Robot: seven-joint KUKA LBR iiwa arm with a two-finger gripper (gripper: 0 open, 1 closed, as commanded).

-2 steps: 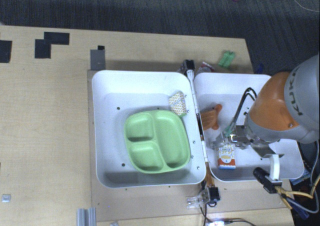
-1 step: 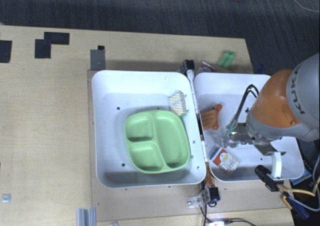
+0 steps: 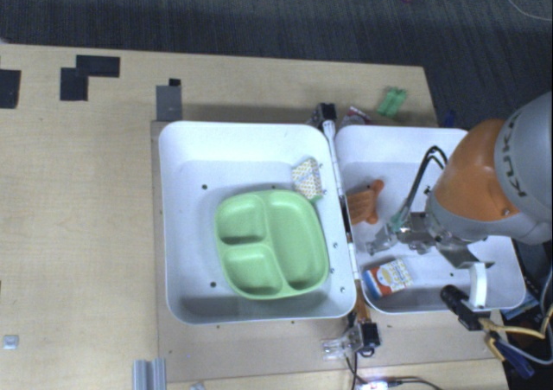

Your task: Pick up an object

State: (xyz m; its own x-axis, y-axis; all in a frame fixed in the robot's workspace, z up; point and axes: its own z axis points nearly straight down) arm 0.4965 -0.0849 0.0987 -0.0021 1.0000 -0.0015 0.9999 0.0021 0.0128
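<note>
One orange object, ridged, lies in right bin; tool beside it, grip state unclear.

Letters "KU" stand on the arm.

The left bin is mostly taken up by a green divided plate, with a small patterned packet wedged at its far right corner. In the right bin, the arm crowds the middle, an orange item and a small carton hug the left wall, and the far end lies bare.
</note>
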